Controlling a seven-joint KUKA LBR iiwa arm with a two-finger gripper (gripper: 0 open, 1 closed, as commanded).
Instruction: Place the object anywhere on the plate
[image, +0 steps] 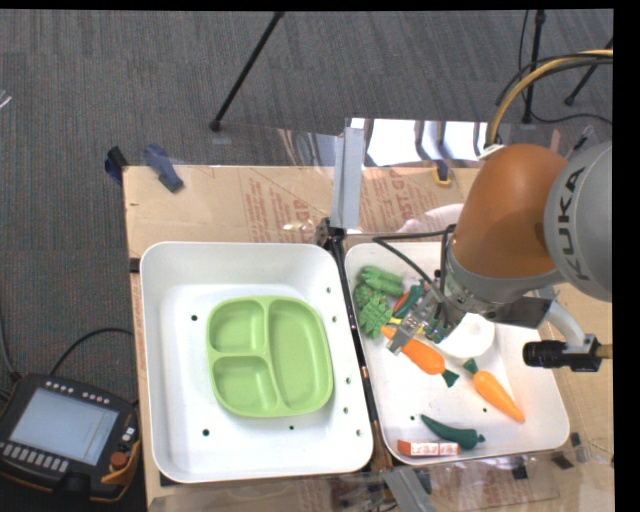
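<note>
A green divided plate sits in the left bin, left of frame centre. In the right bin, the gripper hangs low over a carrot. I cannot tell how its fingers are set.

The arm, over at three o'clock, has "KUKA" in dark letters running down its grey casing. The cardboard sheet on the table, towards twelve o'clock, carries faint reddish print too small to read. A small red packet at five o'clock has a label I can't make out.
</note>
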